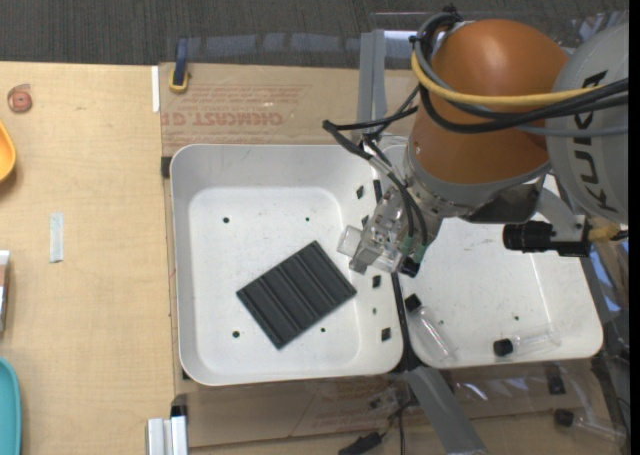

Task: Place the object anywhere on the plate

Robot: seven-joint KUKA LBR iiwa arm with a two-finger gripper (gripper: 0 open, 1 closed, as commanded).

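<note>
A dark grey ribbed plate (296, 293) lies flat and turned at an angle in the middle of the left bin (200, 273). My gripper (372, 248) hangs over the right side of that bin, close to the wall between the two bins and just right of the plate's upper corner. The arm's orange band and grey wrist hide much of it. Two clear plastic pieces lie in the right bin (570, 328): one (433, 331) near its front left corner and one with a black cap (520, 345) along its front wall.
A brown cardboard sheet (250, 108) lies behind the left bin. The wooden bench (80, 243) stretches to the left, with an orange item (5, 158) and a teal item (8, 408) at its left edge. Black cables (350, 133) loop beside the wrist.
</note>
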